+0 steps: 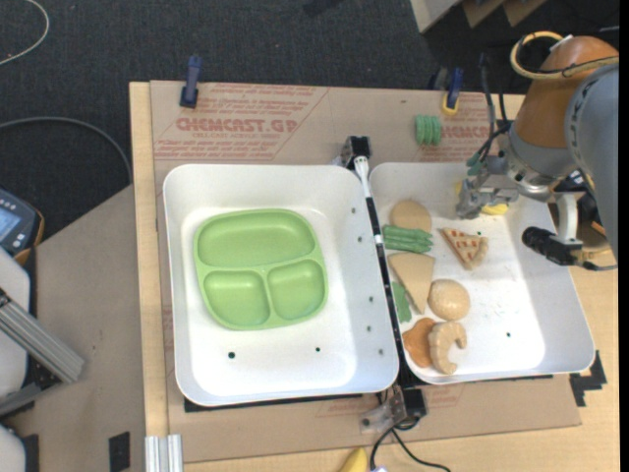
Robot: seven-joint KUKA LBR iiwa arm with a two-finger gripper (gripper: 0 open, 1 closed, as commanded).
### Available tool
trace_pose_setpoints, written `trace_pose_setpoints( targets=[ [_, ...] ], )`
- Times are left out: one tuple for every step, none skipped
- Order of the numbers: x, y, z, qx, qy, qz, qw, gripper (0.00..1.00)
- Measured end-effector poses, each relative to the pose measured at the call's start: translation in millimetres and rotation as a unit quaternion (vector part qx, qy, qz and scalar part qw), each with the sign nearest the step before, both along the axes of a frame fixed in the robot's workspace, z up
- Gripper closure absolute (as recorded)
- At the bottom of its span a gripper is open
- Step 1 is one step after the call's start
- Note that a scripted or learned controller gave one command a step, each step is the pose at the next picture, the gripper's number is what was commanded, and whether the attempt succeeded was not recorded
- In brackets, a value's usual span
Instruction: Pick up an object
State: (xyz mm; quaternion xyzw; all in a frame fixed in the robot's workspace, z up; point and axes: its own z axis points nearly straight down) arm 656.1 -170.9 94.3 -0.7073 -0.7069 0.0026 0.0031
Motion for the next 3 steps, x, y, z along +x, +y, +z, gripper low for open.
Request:
trace_pose_setpoints(
  targets=[
    [-62.9, 11.8, -10.4, 0.0006, -0.001, -0.001, 1.0000, 1.00],
    [-60.1, 11.3, -9.5, -0.0003, -0.004, 0.000, 1.0000, 0.00],
    [-60.1, 11.3, -9.5, -0.0003, -0.004, 0.000, 1.0000, 0.00]
  ],
)
